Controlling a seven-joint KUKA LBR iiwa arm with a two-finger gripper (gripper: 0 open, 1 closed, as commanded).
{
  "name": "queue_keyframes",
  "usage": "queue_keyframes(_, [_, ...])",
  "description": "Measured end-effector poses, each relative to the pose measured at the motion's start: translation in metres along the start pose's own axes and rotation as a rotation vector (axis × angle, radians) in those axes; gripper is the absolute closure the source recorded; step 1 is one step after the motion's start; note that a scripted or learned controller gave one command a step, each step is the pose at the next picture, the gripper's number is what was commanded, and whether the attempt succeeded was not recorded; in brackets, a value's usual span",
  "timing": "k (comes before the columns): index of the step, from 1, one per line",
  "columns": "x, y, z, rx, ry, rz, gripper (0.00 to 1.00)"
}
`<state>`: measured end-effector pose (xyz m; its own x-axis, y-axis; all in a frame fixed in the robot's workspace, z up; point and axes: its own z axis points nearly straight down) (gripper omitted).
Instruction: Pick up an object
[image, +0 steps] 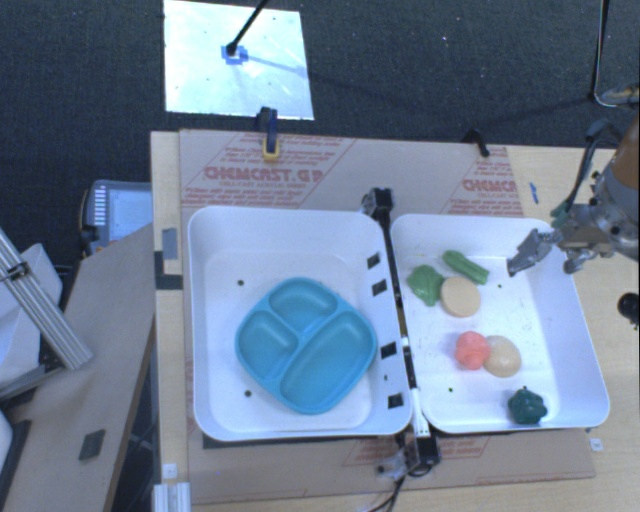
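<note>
The right bin (590, 385) holds several toy foods: a green pickle (465, 266), a leafy green piece (425, 283), a tan disc (461, 297), a pink-red piece (472, 349) touching a cream ball (502, 356), and a dark green broccoli (527, 405) in the near corner. My gripper (548, 262) hangs over the bin's far right part, to the right of the pickle and apart from it. It is open, with nothing between its fingers (525, 255).
A blue three-compartment plate (305, 343) lies in the left bin (215, 300). A black divider strip (390, 300) runs between the two bins. The arm's wrist (615, 215) comes in over the right rim.
</note>
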<state>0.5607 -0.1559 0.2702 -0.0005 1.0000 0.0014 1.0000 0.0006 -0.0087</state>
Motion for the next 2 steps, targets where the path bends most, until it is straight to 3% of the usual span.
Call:
queue_keyframes(1, [0.000, 0.002, -0.006, -0.010, -0.002, -0.002, 0.00])
queue_keyframes(2, [-0.001, -0.008, 0.047, -0.006, -0.001, 0.000, 0.00])
